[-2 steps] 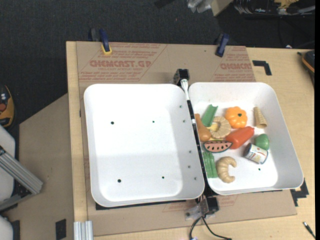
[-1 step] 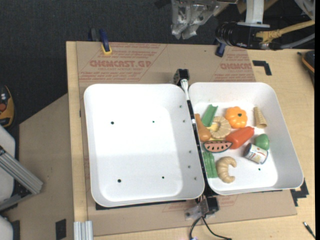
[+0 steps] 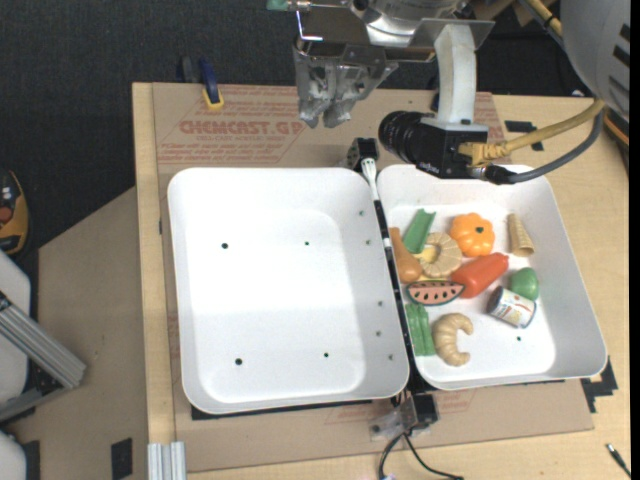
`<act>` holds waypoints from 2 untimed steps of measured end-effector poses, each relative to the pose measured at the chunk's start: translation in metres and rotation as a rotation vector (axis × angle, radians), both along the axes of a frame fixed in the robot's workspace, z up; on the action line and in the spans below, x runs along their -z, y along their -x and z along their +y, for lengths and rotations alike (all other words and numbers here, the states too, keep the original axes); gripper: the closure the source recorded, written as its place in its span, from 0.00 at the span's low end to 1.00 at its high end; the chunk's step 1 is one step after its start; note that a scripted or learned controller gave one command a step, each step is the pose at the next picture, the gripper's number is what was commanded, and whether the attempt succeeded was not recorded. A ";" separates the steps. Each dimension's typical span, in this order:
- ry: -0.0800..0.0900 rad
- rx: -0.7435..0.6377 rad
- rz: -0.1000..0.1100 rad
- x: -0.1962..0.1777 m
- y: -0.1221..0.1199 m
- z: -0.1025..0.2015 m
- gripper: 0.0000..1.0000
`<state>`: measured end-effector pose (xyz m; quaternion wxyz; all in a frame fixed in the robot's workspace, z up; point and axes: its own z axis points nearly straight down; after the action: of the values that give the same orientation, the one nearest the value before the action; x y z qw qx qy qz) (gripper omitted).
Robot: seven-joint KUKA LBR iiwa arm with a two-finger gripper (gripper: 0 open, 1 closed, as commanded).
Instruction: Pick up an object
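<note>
Lowest in view, the croissant [image 3: 455, 336] lies with a watermelon slice [image 3: 434, 291], pumpkin [image 3: 471, 233] and can [image 3: 511, 311] in the right bin [image 3: 570, 298], while the gripper [image 3: 331, 108] hangs empty beyond the left bin [image 3: 200, 268], its opening unreadable, so the approach looks barely begun: it must swing right and descend.

Glossy smooth white plastic bins [image 3: 190, 268], matt brown cardboard-like board [image 3: 240, 118] beneath, shiny bare-metal pincer [image 3: 330, 103]

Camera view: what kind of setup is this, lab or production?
Likely a research lab grasping rig. Two shallow white bins sit on a cardboard-topped bench, the right bin holds toy food like a plastic croissant, and the end effector hangs above them.
</note>
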<state>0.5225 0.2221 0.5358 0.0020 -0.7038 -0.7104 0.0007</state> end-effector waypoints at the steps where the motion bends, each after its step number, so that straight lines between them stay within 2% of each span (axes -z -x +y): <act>1: 0.009 0.009 0.015 0.162 0.033 0.002 1.00; 2: -0.007 0.007 -0.020 0.022 0.043 0.002 1.00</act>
<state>0.4792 0.2244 0.5135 -0.0026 -0.7062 -0.7080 -0.0086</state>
